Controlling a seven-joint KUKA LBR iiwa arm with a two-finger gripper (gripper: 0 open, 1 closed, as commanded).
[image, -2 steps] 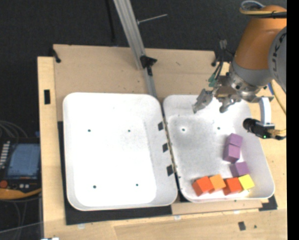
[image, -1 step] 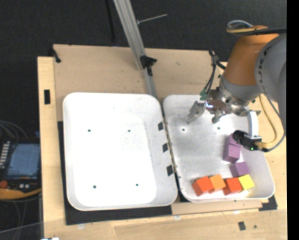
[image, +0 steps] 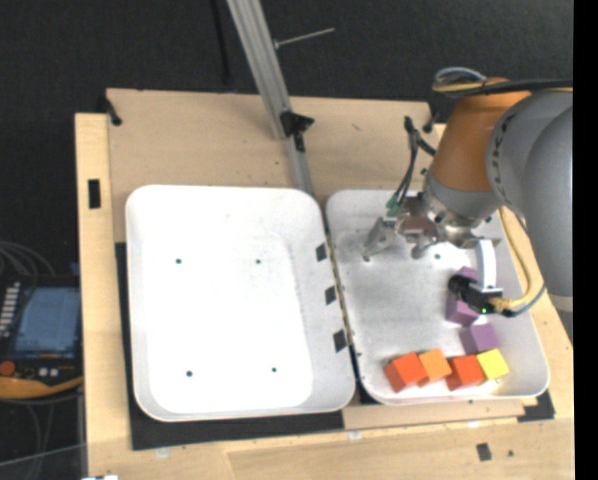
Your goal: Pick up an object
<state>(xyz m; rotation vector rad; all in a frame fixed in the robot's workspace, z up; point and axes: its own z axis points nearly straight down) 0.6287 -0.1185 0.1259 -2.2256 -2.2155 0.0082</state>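
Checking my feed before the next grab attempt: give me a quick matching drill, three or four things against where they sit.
Things:
1. gripper
2. yellow block
3. purple block
4. left bin

Places:
A. near edge of the right bin, at the right end of the block row
B. left half of the bench
C. over the far part of the right bin
D. right side of the right bin, beyond the block row

Pairs: 1-C, 2-A, 3-D, 4-B

Blocks lie in right bin; claw above.
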